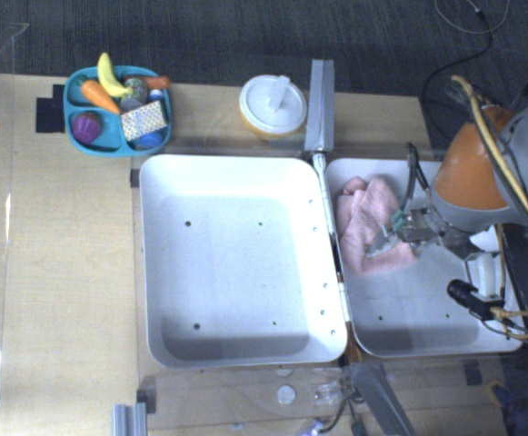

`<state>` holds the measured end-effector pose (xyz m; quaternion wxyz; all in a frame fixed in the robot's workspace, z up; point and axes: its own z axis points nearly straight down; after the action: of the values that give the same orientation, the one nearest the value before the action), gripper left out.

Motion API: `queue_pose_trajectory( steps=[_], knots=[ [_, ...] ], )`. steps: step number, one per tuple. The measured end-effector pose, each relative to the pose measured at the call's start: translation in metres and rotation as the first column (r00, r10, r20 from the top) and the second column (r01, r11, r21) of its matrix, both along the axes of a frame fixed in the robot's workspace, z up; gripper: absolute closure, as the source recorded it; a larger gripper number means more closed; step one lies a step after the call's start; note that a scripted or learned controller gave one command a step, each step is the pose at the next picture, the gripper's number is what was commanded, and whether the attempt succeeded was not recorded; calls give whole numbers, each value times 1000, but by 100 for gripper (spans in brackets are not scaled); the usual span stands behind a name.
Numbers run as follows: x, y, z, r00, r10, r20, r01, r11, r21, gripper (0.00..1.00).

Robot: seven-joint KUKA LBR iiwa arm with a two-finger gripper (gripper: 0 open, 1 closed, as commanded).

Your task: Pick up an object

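A crumpled pink cloth (365,222) lies in the left half of the right white bin (418,325), close to the bin's left wall. My gripper (394,232) reaches in from the right and sits low at the cloth's right edge, touching or just over its folds. The grey wrist with the orange band (468,175) hangs above the right side of that bin and hides part of its floor.
The left white bin (236,252) stands beside the right one, with a metal divider (319,107) running back between them. Behind the bins are a blue tray of toy food (118,107) and a white lidded tub (273,105).
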<state>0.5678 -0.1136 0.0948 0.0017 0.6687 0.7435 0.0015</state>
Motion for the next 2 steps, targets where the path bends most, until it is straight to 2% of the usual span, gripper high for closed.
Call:
queue_pose_trajectory(
  steps=[1, 2],
  knots=[
    [47, 2, -5, 993, 121, 7, -121, 993, -2, 0],
    [58, 20, -5, 951, 308, 7, -308, 951, -8, 0]
  ],
)
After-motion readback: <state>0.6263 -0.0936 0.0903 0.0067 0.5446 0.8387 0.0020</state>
